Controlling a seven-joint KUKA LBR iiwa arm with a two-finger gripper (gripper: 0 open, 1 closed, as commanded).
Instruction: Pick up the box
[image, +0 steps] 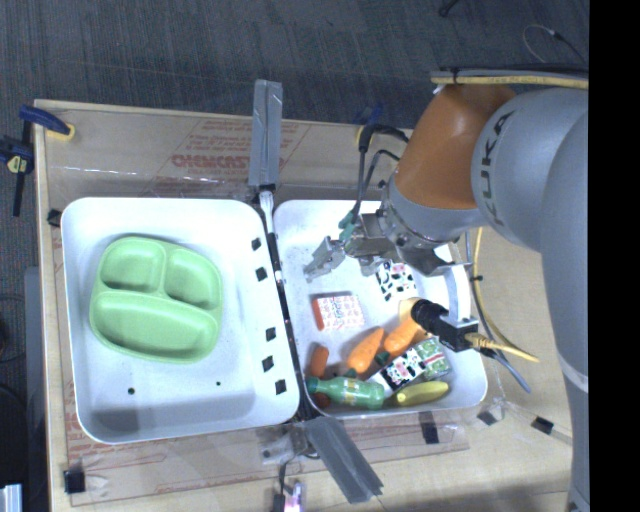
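Box (337, 311) lies flat in right bin (290, 225), just below gripper (325, 257), not touching.
You see its long axis run roughly left-right w/ slight tilt; label too small to read. Gripper fingers look empty; can't tell if apart or together. Arm (480, 150) hides bin's far right corner.

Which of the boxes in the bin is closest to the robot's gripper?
The small orange-and-white box lying flat in the right white bin, just below the gripper. The green-and-white patterned box lies farther away, beyond the carrots, near the bin's lower right corner.
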